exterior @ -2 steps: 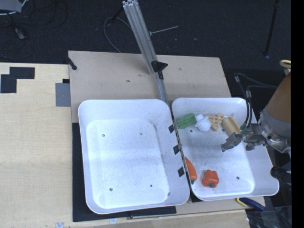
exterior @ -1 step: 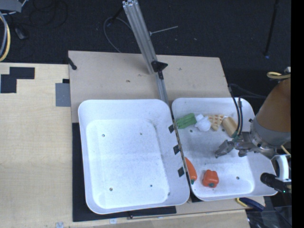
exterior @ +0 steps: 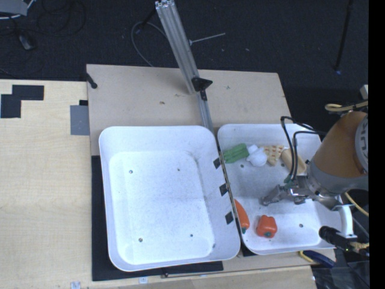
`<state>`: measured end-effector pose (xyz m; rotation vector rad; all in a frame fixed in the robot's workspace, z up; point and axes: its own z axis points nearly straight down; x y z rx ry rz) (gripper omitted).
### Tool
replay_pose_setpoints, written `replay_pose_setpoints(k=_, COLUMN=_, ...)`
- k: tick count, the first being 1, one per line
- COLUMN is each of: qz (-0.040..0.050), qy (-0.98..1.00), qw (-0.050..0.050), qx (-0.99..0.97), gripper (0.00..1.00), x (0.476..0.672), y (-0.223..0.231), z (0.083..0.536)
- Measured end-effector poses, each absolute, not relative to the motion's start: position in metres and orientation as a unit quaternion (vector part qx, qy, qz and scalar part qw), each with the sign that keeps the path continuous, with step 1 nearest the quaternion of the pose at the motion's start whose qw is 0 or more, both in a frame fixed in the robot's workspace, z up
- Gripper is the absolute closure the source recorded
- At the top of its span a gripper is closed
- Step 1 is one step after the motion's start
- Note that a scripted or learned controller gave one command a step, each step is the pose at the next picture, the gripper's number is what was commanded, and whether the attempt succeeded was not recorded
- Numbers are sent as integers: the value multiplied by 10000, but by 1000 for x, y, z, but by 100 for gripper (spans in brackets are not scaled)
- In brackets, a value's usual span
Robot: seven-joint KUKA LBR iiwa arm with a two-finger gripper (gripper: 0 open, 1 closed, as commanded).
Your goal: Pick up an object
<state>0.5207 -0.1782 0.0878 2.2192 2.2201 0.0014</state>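
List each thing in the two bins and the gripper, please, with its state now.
Gripper: low inside the right bin, nothing seen between its fingers.
Green block: lying at the right bin's back, by the divider.
White object: resting just right of the green block.
Tan object: lying right of the white object.
Orange object: resting on the bin floor, apart from the gripper.
Orange piece: lying against the divider.
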Motion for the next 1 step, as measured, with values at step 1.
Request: replay_pose_setpoints(k=1, qz=15, qy=7066, qw=24, qx=7076, gripper=100, x=521, y=-179, z=100)
